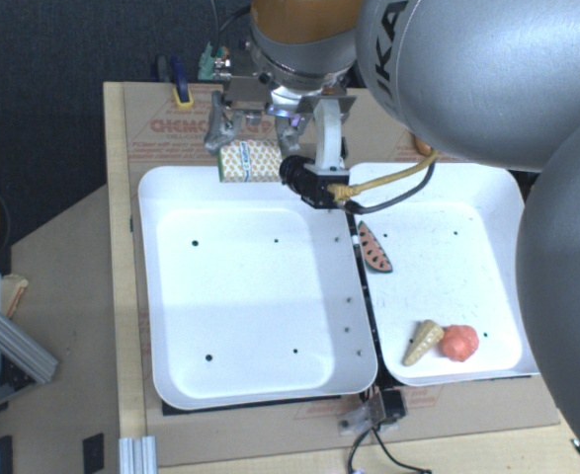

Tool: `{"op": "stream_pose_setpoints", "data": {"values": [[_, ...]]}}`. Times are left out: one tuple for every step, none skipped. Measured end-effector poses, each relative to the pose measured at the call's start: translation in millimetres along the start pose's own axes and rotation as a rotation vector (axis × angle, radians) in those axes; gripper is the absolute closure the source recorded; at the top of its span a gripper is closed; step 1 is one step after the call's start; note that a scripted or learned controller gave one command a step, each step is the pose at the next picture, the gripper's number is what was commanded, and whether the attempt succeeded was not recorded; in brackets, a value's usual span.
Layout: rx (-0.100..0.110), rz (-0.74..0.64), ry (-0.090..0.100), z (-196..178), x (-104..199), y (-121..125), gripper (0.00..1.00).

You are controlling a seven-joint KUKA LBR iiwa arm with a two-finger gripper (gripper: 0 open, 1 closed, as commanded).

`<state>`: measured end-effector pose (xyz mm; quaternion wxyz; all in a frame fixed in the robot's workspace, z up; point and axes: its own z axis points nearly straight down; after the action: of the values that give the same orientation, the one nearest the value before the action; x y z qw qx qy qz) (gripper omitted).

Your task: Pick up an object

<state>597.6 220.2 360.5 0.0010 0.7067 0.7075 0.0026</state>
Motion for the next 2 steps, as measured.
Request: {"op": "stream_pose_setpoints", "data": {"values": [[0.002, -0.001, 0.0, -26.2, 4.8, -29.0, 1.0], [0.018, -0.001, -0.006, 50.3, 4.3, -95.3, 1.0]]}}
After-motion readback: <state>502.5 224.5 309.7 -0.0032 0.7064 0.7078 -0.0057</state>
